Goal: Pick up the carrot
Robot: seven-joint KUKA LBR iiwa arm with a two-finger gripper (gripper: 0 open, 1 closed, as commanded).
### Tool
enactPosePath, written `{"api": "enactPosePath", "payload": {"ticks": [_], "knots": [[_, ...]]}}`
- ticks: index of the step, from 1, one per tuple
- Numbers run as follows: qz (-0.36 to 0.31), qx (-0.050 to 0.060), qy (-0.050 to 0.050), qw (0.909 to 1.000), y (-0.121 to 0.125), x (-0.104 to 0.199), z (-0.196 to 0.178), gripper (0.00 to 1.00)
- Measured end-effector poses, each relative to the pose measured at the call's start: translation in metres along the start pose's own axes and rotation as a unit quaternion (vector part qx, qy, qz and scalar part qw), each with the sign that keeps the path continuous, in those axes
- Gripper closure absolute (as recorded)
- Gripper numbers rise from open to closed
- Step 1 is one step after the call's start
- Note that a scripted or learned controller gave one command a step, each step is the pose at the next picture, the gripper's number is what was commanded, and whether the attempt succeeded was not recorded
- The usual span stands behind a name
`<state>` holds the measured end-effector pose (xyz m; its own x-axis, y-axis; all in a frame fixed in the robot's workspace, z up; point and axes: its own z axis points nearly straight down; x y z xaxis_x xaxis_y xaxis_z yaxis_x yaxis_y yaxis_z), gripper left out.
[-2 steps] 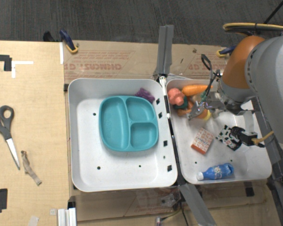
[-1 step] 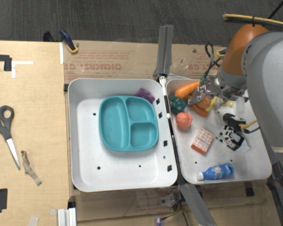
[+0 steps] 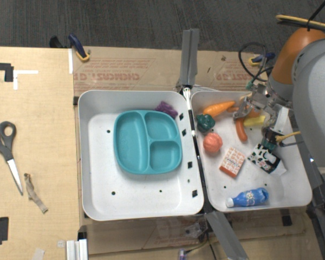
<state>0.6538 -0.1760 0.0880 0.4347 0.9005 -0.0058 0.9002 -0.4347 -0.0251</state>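
While the left bin (image 3: 92, 161) bears one teal divided plate (image 3: 148, 142) and one purple thing (image 3: 167, 109) at its far rim, the right bin (image 3: 292, 191) bears one carrot (image 3: 219, 109) at its far left corner, one dark green piece (image 3: 206, 123), one peach-coloured ball (image 3: 212, 142), one orange-red sausage shape (image 3: 241, 130), one yellow piece (image 3: 254, 121), one patterned box (image 3: 233, 161), one black-and-white item (image 3: 265, 158) and one blue-and-white bottle (image 3: 248, 197). The gripper (image 3: 253, 106) hangs just right of the carrot's tip, and how far it is parted I cannot tell. The cardboard (image 3: 124, 72) behind the bins bears upside-down print too faint to read.

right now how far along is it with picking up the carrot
Nothing looks done yet: the carrot lies on the floor of the right bin, near its back wall beside the green toy. The gripper is low in that bin, just right of the carrot. Grasping and lifting remain.
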Motion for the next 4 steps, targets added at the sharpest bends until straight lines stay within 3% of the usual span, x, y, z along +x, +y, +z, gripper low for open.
{"api": "enactPosePath", "payload": {"ticks": [1, 2, 3, 4], "knots": [[0.063, -0.009, 0.001, 0.9980, -0.021, 0.052, -0.003, 0.00], [0.193, -0.008, 0.003, 0.9811, -0.019, 0.046, -0.003, 0.00], [0.297, -0.009, 0.005, 0.9549, -0.028, 0.048, -0.009, 0.00], [0.352, -0.009, 0.006, 0.9361, -0.039, 0.066, -0.003, 0.00]]}}
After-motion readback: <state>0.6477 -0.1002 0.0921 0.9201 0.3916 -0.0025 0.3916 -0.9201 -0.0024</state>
